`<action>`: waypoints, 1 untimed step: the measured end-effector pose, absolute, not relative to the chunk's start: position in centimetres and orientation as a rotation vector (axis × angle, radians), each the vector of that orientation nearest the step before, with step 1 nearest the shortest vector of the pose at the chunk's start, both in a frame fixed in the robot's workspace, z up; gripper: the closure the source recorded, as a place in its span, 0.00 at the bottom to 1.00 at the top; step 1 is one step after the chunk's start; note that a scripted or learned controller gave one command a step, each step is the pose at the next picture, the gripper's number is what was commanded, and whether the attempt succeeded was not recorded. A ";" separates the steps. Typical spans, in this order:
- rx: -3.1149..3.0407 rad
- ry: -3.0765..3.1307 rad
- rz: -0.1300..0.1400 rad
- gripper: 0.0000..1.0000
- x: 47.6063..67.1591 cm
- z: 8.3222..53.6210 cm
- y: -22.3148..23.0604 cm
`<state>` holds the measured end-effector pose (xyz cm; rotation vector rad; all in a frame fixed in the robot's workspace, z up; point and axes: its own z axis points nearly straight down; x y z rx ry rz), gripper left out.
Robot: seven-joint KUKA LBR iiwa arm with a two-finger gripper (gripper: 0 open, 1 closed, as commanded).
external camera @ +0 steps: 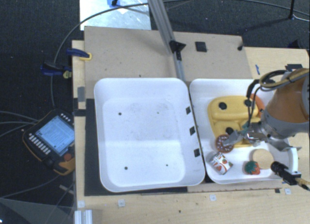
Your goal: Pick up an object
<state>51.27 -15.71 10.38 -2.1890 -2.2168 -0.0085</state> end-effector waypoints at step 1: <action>-2.186 -2.215 -0.004 0.00 51.3 9.7 -15.3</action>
